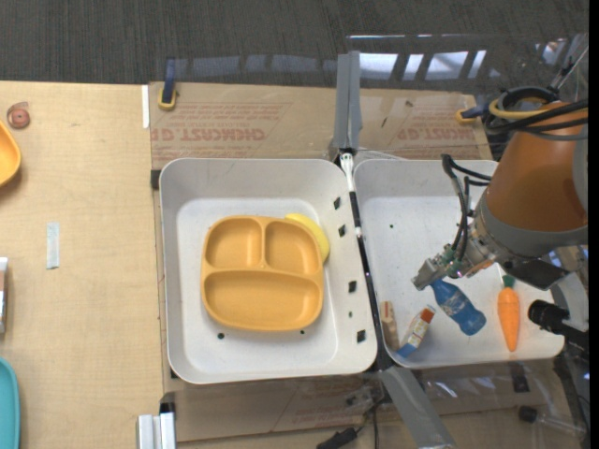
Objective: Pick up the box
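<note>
Box (388, 324), small, narrow and tan, sits in the right bin (412, 195) at about 7 o'clock, close against the bin's left wall. Just beside it, toward 3 o'clock, lies a small white packet (417, 329) with a red top and a blue end, tilted so that its red end points to 1 o'clock. The two look close together; whether they touch cannot be told.

The hand (436, 271) hangs over the middle of the right bin, at 1 o'clock from the box and well apart from it. Whether the hand is spread or pressed together cannot be told, because wires and grey parts crowd its tip. Nothing can be seen held in it. The grey arm (533, 181) with its orange band comes in from 3 o'clock and covers the bin's right side.

A blue bottle (460, 308) lies just below the hand, its cap end toward 11 o'clock and very near the hand's tip. An orange carrot (507, 318) with a green top lies at 3 o'clock from the bottle, running lengthwise from 12 to 6 o'clock.

The left bin (187, 279) holds an orange divided plate (264, 274) in its middle, with a yellow object (314, 232) tucked under the plate's rim at 1 o'clock. Both bins rest on a sheet of brown cardboard (243, 120) on the tabletop (84, 204).
</note>
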Controlling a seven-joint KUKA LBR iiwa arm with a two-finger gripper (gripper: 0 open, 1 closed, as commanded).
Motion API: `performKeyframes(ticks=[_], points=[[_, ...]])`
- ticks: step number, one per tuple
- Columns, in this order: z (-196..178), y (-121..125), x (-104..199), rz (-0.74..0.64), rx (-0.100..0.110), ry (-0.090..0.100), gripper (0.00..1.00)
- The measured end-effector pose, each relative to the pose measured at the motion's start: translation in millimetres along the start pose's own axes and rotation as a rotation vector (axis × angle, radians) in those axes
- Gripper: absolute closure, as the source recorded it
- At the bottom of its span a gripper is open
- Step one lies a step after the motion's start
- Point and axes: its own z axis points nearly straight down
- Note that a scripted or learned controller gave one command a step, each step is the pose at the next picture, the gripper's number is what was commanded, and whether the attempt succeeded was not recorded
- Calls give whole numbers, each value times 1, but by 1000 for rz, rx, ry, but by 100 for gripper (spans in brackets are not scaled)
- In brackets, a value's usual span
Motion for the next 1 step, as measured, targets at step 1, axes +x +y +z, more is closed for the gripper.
performKeyframes(ticks=[1], points=[[17,50,71,-221,2,1,100]])
